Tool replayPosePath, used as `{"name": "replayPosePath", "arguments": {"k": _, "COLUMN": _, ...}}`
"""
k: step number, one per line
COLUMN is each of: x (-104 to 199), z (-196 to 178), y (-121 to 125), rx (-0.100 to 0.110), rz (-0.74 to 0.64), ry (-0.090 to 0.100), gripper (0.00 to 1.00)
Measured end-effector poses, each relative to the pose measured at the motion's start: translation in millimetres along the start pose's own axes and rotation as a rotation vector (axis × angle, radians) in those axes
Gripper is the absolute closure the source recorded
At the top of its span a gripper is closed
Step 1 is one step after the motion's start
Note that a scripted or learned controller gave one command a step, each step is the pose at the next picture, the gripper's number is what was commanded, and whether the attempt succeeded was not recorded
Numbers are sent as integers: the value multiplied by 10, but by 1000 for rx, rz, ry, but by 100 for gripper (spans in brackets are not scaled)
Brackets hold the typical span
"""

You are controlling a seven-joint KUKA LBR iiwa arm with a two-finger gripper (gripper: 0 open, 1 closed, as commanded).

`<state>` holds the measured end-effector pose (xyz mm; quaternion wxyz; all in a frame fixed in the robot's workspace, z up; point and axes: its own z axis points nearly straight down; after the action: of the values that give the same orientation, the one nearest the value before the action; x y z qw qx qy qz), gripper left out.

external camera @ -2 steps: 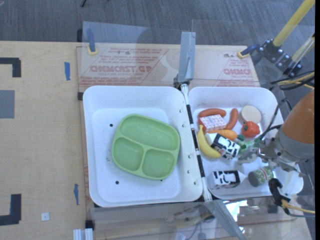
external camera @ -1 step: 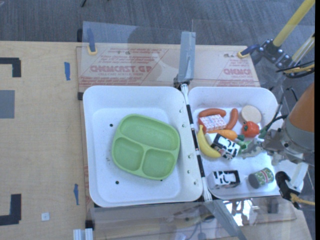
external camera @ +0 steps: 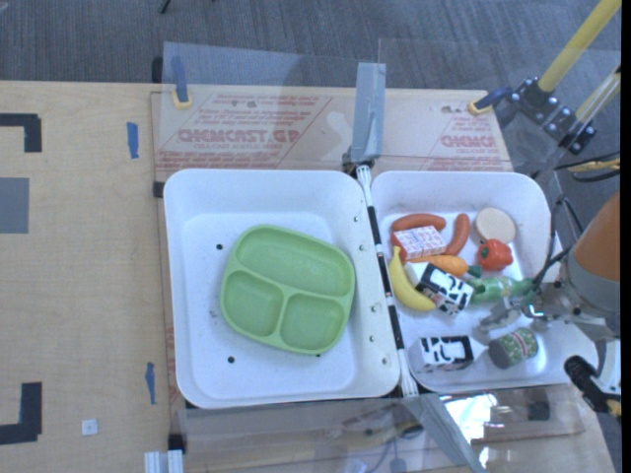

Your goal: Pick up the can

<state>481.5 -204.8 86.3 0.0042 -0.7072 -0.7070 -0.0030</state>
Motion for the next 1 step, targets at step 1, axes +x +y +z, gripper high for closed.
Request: {"name": "replayPosePath", "arguments": {"k": 1, "x": -21, "z": -88, "y": 20, "rx": -5, "rz": 0, "ry": -6, "gripper": 100}}
